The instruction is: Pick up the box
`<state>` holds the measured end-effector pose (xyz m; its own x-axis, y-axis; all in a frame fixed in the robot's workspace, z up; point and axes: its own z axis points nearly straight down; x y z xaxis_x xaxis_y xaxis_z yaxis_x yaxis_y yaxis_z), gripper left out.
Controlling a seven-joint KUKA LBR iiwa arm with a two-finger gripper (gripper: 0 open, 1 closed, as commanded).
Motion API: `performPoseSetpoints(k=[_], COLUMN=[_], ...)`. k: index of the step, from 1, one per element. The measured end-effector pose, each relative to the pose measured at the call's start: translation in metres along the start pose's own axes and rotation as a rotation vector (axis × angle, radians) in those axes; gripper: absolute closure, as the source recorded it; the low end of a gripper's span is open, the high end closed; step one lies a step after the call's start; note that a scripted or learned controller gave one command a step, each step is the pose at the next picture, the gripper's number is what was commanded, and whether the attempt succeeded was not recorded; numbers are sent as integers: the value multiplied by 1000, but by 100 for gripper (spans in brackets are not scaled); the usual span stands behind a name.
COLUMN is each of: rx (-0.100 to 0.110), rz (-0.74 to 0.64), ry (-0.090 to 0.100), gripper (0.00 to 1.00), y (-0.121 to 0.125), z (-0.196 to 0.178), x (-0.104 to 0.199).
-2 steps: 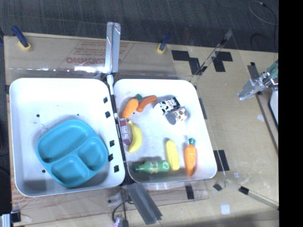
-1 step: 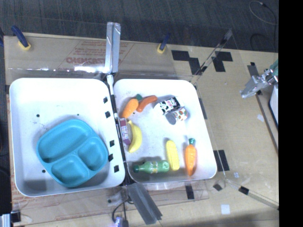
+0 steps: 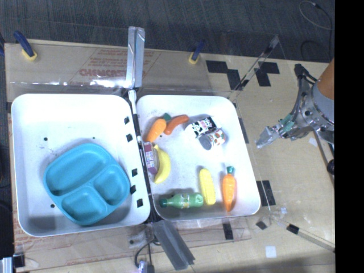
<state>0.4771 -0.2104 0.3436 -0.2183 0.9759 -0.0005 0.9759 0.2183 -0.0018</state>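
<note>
We take the box (image 3: 201,125) to be the small black-and-white carton in the upper middle of the right bin (image 3: 187,99). It lies tilted, not square to the bin walls. It looks like thin printed card, so we judge it light and fairly stiff, though it may cave in under a hard squeeze. Its smooth faces may slip if caught near a corner. The safest hold, in our view, is across its two long flat sides near the middle, from above. We cannot make out which face is up.

A small cup (image 3: 214,139) lies just beside the box on the lower right, touching or nearly so. We would come in on the side away from it. To the left, near but apart, lie a red-orange toy (image 3: 177,121) and an orange one (image 3: 156,129). Further down the bin are a banana (image 3: 162,165) beside a dark packet (image 3: 149,156), a yellow cob (image 3: 207,187), a carrot (image 3: 228,191) and a green bottle (image 3: 182,200), all well apart from the box.

The left bin (image 3: 34,108) holds a blue tray (image 3: 85,182).

The claw (image 3: 266,137) hangs over the desk (image 3: 296,181) to the right of the right bin, outside its wall and well apart from the box. It carries nothing that we can see. Whether it is spread or pressed together we cannot tell. The pick, as we judge it, is not yet begun.
</note>
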Motion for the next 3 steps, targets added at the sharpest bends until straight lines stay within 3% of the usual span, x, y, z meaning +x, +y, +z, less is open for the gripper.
performPoseSetpoints(k=[3], rx=[1], rz=[-16], ry=[-4], gripper=[100], y=[3], z=[-32], x=[0])
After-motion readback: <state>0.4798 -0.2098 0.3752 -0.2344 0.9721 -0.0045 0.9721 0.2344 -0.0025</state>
